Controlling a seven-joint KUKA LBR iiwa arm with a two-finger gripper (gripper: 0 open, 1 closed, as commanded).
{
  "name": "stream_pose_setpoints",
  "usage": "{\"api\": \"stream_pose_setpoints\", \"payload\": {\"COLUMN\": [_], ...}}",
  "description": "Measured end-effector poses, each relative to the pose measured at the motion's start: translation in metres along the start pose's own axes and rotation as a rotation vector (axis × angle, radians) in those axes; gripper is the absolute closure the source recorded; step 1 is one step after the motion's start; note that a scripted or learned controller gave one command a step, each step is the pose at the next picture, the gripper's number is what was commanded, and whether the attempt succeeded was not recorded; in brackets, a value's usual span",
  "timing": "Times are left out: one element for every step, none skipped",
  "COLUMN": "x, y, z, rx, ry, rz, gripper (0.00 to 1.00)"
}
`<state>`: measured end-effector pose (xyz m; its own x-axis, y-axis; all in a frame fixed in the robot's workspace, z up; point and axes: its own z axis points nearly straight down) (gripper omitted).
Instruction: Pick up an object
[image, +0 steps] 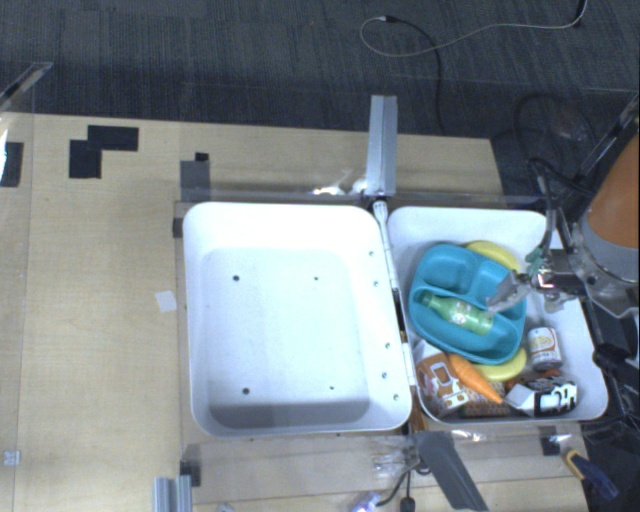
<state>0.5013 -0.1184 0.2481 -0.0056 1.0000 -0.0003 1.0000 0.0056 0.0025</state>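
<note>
Fingers of the two-finger gripper (503, 293): whether they are spread or closed cannot be told at this resolution; nothing is visibly caught between them. The gripper sits low over the right-hand part of the blue plastic compartment dish (452, 275), its tip just beside the right end of the translucent green plastic bottle (455, 311); contact with the bottle cannot be confirmed.

The green bottle lies on its side inside the blue dish, across the dish's lower half; the blue dish rests in the right-hand shallow white bin (470, 217), on top of other items.

Positions relative to the blue dish:
- yellow banana-shaped piece (493, 254): behind the dish, partly covered by its rim;
- second yellow curved piece (508, 366): under the dish's front edge;
- orange carrot-shaped toy (476, 379): in front of the dish, lying at a slant;
- brown printed carton (441, 385): in front of the dish, to the left of the carrot, touching it;
- small labelled can (543, 347): right of the dish, upright;
- black-and-white object (551, 399): in front and to the right, near the bin corner.

The left-hand shallow white bin (280, 310) stands left of the dish, against the right-hand bin.
</note>
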Motion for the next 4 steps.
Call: {"api": "stream_pose_setpoints", "payload": {"x": [0.025,0.029,0.032,0.111], "y": [0.011,0.025,0.038,0.059], "z": [0.139,0.153,0.05,0.062], "rx": [-0.014,-0.026,-0.003,-0.005], "ry": [-0.002,-0.007,0.0,0.002], "rz": [-0.097,-0.086,-0.127,-0.18], "gripper": [0.0,0.0,0.0,0.0]}}
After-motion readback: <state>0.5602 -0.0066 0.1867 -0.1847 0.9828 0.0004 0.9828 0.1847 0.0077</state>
